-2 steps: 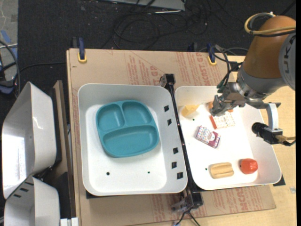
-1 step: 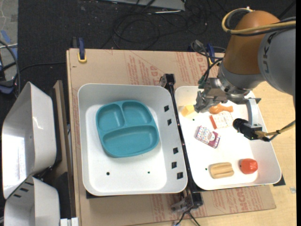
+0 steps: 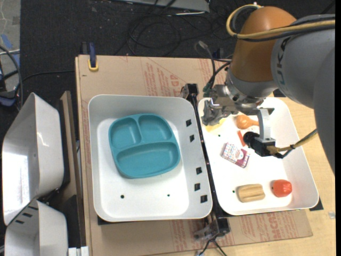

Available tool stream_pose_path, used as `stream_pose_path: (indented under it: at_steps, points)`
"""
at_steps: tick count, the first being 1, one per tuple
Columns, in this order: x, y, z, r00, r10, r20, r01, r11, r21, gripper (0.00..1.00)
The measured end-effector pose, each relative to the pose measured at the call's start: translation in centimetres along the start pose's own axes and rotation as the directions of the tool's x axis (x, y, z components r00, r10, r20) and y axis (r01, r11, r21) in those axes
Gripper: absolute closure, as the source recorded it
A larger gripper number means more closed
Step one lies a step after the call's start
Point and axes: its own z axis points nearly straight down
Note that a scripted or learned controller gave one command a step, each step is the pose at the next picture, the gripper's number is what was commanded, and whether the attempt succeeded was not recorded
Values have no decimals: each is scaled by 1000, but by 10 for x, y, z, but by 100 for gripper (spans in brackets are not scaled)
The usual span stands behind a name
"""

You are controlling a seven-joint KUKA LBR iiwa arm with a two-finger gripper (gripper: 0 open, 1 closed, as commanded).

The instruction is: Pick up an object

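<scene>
Nearest you, the tan bread roll (image 3: 250,192) and red tomato (image 3: 282,187) lie in the right bin (image 3: 305,159). Your gripper (image 3: 234,108) hangs over that bin's far end beside an orange piece (image 3: 245,121); you cannot tell its opening. A teal divided plate (image 3: 144,144) sits in the left bin (image 3: 101,169).

Reddish printed lettering runs across the brown board of the worktop (image 3: 160,73) on its far side and again along its near edge, too faint and skewed to read, and dark letters on the grey arm (image 3: 309,52) at the right are likewise unclear.
</scene>
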Motion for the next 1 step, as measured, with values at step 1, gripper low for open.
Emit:
stream_pose_path:
  at_steps: [1]
  points:
    - [49,-6,0,1000,1,0,-1,1000,3,100]
